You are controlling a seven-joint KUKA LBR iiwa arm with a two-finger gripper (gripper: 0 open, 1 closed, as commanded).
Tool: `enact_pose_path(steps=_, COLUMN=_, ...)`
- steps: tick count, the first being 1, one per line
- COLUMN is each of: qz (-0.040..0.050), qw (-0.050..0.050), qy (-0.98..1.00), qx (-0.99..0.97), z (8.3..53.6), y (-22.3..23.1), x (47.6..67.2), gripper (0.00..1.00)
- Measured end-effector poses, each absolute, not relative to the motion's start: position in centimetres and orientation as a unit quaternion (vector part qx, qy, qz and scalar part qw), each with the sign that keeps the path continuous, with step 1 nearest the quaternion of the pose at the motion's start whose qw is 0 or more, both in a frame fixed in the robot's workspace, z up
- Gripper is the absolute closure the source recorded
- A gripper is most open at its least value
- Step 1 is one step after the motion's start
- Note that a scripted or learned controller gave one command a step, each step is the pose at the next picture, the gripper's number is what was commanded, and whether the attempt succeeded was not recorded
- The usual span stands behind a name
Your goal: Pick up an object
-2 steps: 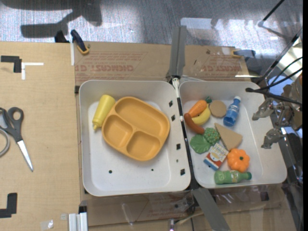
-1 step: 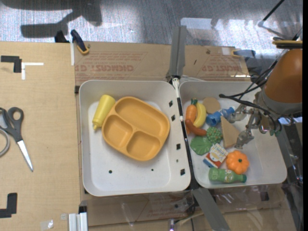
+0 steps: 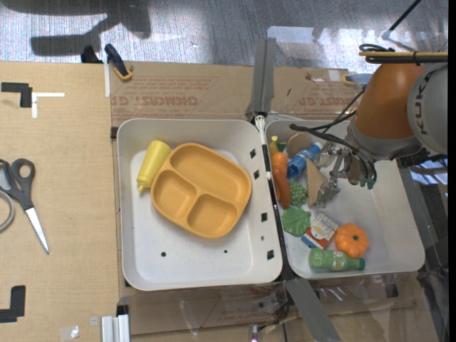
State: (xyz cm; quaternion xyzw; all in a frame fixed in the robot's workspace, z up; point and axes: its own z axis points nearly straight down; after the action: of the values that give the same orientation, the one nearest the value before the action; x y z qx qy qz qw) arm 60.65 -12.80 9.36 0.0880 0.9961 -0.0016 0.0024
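Presently the claw point(image 3: 329, 191) hangs low in the right bin point(image 3: 399, 262) over a tan wedge point(image 3: 314, 183) beside the carrot point(image 3: 281, 177), its opening not discernible; the wedge looks light, stiff and smooth, best gripped across its flat faces.

grey carpet point(image 3: 206, 30) behind cardboard-covered bench point(image 3: 57, 212)

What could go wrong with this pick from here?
1. The gripper hangs over crowded toys by the right bin's left wall: the carrot, blue bottle and green piece lie close together, so it may catch two things or none.
2. The fingers could strike the divider between the bins.
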Motion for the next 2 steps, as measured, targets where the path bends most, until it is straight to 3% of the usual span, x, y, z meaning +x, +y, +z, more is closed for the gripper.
enact_pose_path(steps=1, qz=-0.0009, qw=0.004, qy=0.998, qx=0.065, z=12.1, y=-19.3, x=62.4, gripper=0.0)
enact_pose_path(steps=2, qz=-0.0001, qw=0.002, qy=1.0, qx=0.03, z=9.3, y=-13.6, x=59.7, gripper=0.0)
